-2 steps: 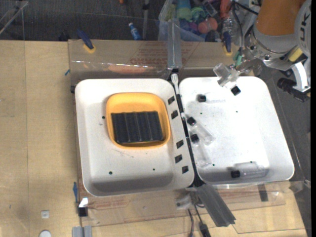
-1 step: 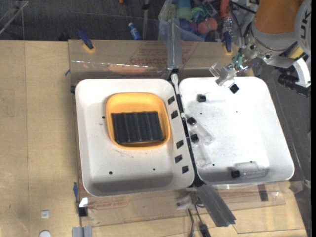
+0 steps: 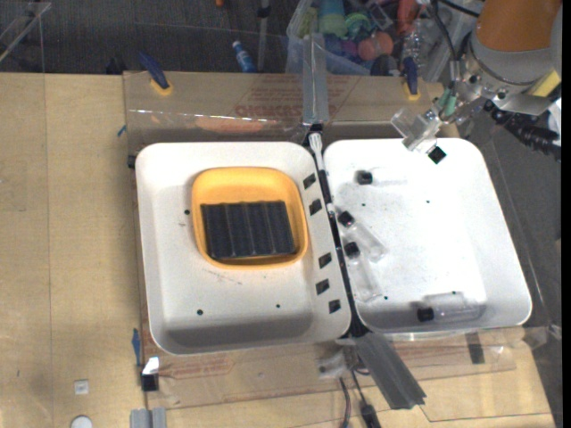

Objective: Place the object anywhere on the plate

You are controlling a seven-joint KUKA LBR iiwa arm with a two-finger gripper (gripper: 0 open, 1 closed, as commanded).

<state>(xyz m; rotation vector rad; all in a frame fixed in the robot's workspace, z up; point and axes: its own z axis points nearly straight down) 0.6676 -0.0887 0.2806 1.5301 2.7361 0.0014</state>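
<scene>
Finds the dark ridged object (image 3: 248,230) lying flat inside the yellow plate (image 3: 245,177), slightly toward six o'clock of its middle, within the left bin (image 3: 168,248) on the surface (image 3: 62,239). Puts the gripper (image 3: 421,134) at the right bin's (image 3: 446,230) twelve o'clock rim, well apart from the plate, hanging from the arm (image 3: 517,16) at two o'clock. Cannot tell how wide it stands, nor anything gripped in it.

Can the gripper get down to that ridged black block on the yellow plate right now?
Probably yes: the black block lies uncovered on the yellow plate, and the gripper hovers over the other bin's far edge.
</scene>
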